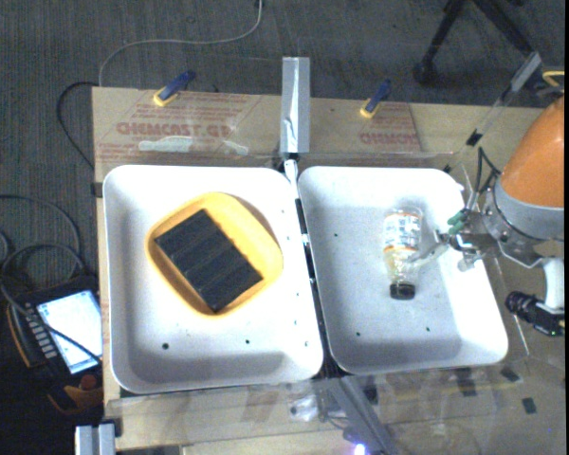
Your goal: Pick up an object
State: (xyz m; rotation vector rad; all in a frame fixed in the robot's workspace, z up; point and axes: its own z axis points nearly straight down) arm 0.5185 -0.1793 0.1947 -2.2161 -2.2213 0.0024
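1. The bench (256, 126) carries two shallow white bins side by side; the right bin (360, 320) serves here as the landmark.
2. The left bin (133, 349) sits just beside the right bin, their rims meeting along the middle seam.
3. The arm (541, 173), grey with an orange band, reaches in over the right bin's right rim.
4. A yellow dish (261, 230) with a dark ribbed pad (209, 259) lying on it sits in the left bin, well apart from the right bin's contents.
5. A clear plastic bottle (402, 240) with a dark cap (402, 291) lies in the middle of the right bin, cap toward the near rim.
6. The gripper (460, 240) hangs at the right bin's right edge, near the bottle; whether it is open or closed, I cannot tell.
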